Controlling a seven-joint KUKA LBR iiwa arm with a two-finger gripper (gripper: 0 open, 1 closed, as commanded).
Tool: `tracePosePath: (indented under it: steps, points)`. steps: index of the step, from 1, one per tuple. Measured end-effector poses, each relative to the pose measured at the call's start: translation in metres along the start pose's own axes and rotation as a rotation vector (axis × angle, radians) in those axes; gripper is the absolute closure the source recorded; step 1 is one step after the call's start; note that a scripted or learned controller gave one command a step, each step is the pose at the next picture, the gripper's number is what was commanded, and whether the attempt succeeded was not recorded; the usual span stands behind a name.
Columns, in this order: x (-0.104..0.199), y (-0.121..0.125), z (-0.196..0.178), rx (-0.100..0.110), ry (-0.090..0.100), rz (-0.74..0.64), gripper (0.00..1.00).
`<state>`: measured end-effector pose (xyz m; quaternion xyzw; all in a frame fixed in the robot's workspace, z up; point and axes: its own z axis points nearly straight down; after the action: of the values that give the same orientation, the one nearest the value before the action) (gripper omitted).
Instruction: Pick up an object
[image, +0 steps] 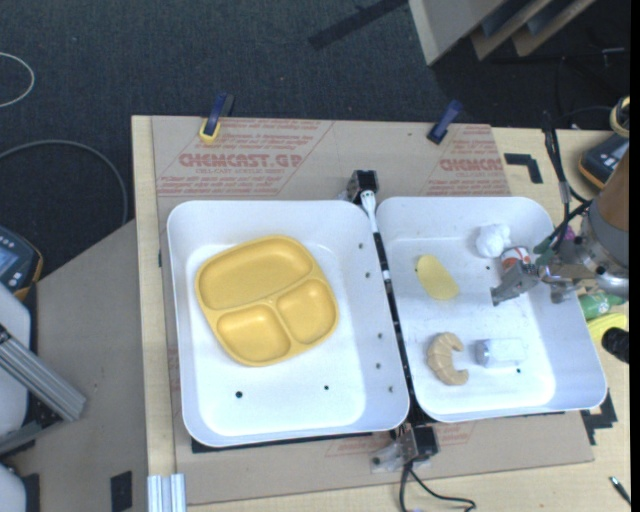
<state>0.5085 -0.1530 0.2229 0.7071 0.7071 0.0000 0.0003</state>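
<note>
Croissant near the front rim; tool above open floor.

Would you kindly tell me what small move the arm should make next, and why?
Probably lower the gripper toward the clear block just below it in the right bin. It holds nothing, and that block looks the closest graspable object.

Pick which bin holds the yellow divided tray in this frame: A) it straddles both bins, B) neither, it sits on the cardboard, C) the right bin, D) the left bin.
D: the yellow divided tray lies wholly inside the left bin, while the right bin holds the small items and the hand.
</note>
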Motion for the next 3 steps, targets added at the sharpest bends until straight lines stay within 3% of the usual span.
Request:
tracePosePath:
  steps: [1,2,3]
  points:
    - [0.0,0.001,-0.011,-0.003,-0.001,-0.001,1.0]
    - [0.059,-0.029,-0.066,-0.005,0.001,-0.006,1.0]
    - [0.117,-0.029,-0.033,0.005,0.004,-0.007,1.0]
